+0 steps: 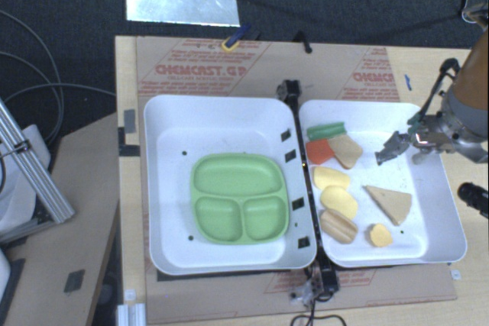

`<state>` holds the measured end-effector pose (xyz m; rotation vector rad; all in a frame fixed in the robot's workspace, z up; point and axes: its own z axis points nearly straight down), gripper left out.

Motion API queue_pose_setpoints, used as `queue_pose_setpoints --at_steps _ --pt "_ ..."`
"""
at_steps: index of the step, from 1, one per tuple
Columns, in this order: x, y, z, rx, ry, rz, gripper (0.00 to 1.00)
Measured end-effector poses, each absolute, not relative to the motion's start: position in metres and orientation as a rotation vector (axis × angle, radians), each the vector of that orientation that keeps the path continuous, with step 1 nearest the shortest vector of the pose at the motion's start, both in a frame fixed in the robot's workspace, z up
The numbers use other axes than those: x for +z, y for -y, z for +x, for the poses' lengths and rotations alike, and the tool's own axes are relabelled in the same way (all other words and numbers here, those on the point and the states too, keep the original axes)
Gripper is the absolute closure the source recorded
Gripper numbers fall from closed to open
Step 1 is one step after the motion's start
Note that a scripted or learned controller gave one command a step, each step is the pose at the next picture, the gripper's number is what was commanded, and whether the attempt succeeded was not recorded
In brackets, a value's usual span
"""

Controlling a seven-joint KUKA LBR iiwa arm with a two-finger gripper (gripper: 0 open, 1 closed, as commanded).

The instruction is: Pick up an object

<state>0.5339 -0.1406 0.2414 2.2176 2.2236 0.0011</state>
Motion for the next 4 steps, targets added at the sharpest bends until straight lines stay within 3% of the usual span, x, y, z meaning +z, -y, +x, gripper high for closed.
queue_pose_setpoints --at_steps 1,2,3,4 --pt "0.087 0.102 0.601 0.01 -2.228 2.21 0.0" --pt "0.09 0.092 0.653 0.008 -2.224 2.207 0.0" --pt "0.138 0.018 0.66 0.009 -2.224 2.22 0.0" --pt "0.186 0.004 0.601 0.0 -2.224 2.222 0.0"
